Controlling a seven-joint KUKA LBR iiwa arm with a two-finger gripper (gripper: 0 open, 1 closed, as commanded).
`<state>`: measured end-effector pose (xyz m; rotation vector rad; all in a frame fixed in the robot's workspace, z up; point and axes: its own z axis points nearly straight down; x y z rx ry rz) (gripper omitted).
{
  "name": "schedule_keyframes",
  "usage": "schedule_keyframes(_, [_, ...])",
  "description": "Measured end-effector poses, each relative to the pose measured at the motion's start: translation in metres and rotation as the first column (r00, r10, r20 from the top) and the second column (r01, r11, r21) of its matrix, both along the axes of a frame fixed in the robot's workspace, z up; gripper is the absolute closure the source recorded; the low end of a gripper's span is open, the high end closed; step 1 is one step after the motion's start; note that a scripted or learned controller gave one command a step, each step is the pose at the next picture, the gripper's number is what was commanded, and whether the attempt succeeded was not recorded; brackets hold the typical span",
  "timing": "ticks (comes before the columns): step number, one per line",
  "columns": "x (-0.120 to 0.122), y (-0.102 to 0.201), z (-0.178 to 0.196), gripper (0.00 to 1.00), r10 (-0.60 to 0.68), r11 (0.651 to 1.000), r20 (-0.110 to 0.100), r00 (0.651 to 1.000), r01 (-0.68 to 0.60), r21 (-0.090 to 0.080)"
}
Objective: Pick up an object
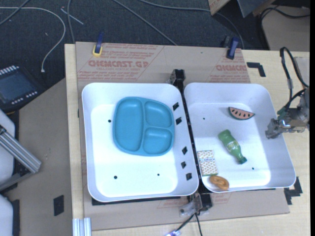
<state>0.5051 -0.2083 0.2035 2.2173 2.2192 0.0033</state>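
End effector: grip state cannot tell | Target: green bottle | Advice: descend centred, straddle bottle's narrow width.

Small metallic grey claw, black cables

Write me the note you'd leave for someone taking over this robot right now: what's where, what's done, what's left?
Gripper: at the right bin's outer rim, carrying nothing.
Right bin: watermelon slice, green bottle lying on its side, patterned packet, small orange pastry at the near edge.
Left bin: blue divided plate.
Done: nothing picked up yet.
Left: pick up an object; the bottle is probably easiest.
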Motion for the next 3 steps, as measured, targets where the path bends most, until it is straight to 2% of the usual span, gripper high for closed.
schedule_keyframes(1, [0.009,0.044,0.002,1.0,0.005,1.0,-0.004,1.0,-0.005,0.004])
schedule_keyframes(2, [0.032,0.088,0.007,1.0,0.006,1.0,-0.002,1.0,-0.006,0.004])
schedule_keyframes(3, [0.045,0.133,0.017,1.0,0.005,1.0,-0.002,1.0,-0.005,0.003])
